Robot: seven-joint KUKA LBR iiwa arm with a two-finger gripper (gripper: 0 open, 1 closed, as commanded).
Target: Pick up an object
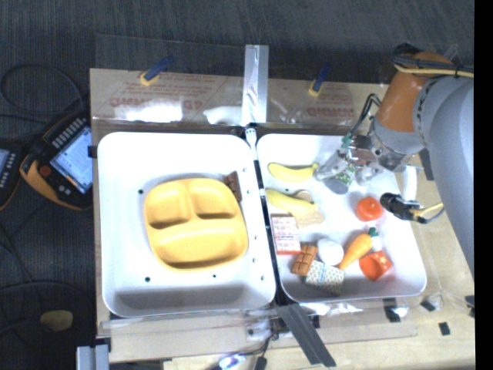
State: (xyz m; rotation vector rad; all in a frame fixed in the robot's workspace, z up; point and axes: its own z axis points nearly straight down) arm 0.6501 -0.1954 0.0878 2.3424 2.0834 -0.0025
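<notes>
Camera view: gripper sits low over the far end of the right bin, orange wrist band just behind it.
Claw state: honestly can't tell, it's a blur of metal from up here.
Likely target: the banana just left of the claw, lying flat along the far wall. A second banana piece lies a bit nearer.
How it'll handle: looks like toy plastic, so light, stiff and kinda slick. My guess is it rolls or squirts out if pinched off-centre.
Where to grab: across the narrow middle, not the tapered tips.
Other stuff: tomato, carrot, all loose in that bin.
Left bin: yellow tray, not in play.
</notes>
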